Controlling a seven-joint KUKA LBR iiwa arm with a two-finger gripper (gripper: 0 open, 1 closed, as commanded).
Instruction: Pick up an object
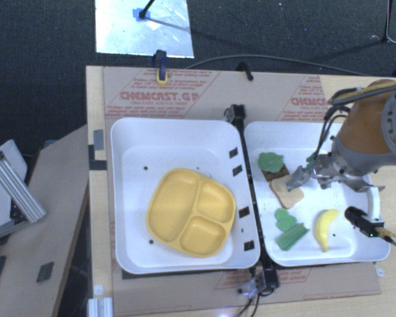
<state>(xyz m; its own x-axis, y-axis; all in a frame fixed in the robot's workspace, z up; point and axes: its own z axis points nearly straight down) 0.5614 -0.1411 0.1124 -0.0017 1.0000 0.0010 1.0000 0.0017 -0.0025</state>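
Note:
The right bin (284, 136) holds a green and brown piece (272, 164), a tan bread-like slice (284, 193), two green leafy pieces (290, 228) and a yellow banana (325, 228). My gripper (297, 179) reaches in from the right and sits low over the tan slice, just right of the green and brown piece. Its fingers (294, 183) point left and down toward the slice. Nothing shows between them.
The left bin (138, 137) holds a yellow divided plate (191, 211). A black clip strip (243, 170) runs between the bins. The arm's orange band (366, 121) and a black wrist part (362, 222) hang over the right bin's right side.

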